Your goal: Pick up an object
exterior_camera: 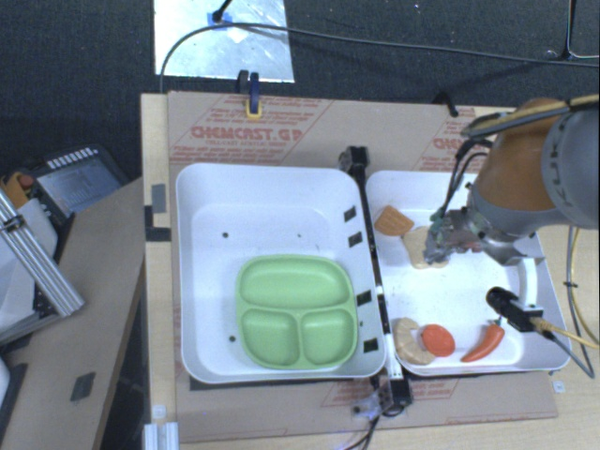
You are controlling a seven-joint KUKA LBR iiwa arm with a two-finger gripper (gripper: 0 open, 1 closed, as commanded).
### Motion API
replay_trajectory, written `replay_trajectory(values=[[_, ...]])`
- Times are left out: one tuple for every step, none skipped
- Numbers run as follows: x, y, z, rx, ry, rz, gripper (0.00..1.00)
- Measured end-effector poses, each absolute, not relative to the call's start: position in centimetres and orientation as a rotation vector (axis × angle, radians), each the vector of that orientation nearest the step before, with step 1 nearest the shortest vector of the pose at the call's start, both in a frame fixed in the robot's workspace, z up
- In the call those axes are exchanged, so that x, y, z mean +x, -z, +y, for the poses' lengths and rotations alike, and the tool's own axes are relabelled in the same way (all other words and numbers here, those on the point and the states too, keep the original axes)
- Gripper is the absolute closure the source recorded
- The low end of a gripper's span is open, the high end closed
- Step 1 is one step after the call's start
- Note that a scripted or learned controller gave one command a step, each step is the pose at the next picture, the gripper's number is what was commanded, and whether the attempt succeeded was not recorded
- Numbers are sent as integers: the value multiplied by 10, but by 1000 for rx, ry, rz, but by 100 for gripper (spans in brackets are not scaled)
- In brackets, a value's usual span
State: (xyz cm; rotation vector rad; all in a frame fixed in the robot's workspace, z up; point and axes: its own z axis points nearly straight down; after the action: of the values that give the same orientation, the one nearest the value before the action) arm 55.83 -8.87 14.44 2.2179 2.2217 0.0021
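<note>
Approach step: jaws (437, 249) are hovering over pale food piece (418, 242) at right bin (450, 293) centre-right of frame; opening unclear, cannot tell. Next: descending, closing squarely.

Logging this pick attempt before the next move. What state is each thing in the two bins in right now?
green divided plate: flat in the left bin, compartments bare
gripper: low in the right bin, over a pale piece
pale piece: partly hidden under the gripper
orange-brown piece: lying loose beside the gripper
tomato: resting against a pale chunk, near edge
red pepper: lying flat, untouched
</note>
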Motion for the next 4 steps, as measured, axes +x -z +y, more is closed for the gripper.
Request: replay_trajectory(values=[[561, -188, -92, 2215, -6, 2221, 100], [562, -209, -93, 2215, -4, 2223, 100], [546, -205, -43, 2214, -2, 2231, 100], [535, -206, 0, 2213, -2, 2232, 100]])
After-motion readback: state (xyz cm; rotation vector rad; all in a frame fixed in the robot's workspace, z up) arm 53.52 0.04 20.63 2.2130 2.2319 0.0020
